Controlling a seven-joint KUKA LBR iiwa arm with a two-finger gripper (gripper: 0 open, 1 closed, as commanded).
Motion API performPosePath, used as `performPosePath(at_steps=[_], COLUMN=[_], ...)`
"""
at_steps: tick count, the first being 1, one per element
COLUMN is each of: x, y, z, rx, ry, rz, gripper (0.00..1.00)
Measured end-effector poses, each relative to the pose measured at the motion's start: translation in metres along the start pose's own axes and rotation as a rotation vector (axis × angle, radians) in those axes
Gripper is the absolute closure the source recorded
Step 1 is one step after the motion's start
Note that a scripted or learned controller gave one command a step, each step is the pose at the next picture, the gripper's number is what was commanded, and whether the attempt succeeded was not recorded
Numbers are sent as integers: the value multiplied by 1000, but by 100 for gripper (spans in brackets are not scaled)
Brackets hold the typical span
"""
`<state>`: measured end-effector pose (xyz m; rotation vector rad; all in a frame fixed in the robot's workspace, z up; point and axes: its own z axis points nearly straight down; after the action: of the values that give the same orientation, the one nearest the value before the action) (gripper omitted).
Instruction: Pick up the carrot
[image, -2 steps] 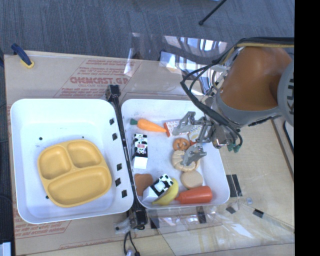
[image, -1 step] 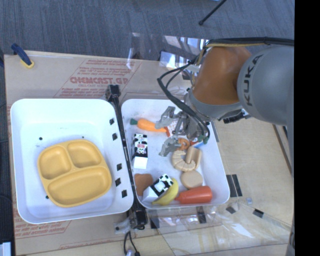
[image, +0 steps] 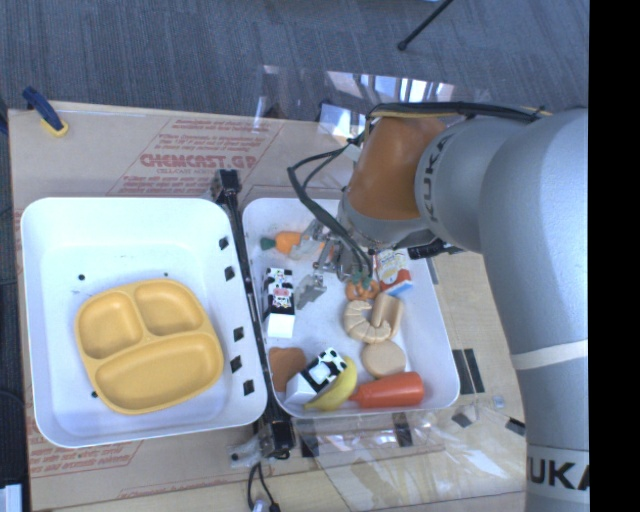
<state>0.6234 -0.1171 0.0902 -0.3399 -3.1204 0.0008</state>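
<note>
1. Orange and small, the plastic toy carrot with a green top (image: 286, 241) lies at the far left corner of the right white bin (image: 441, 352).
2. The metal pincer (image: 322, 270) hangs just beside it, not yet holding it. Next it must slide over and drop down on it.
3. The arm hides part of the pincer, so I cannot tell if it is clenched.

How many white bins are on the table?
2. The left bin holds a yellow tray. The right bin holds the toy food, under the arm.
</note>
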Motion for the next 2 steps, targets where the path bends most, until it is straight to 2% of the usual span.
performPosePath(at_steps=[1,2], x=[-19,-29], y=[-10,-8], z=[3,-75], rx=[-3,-2], ry=[44,-10], rz=[254,371], gripper=[0,0])
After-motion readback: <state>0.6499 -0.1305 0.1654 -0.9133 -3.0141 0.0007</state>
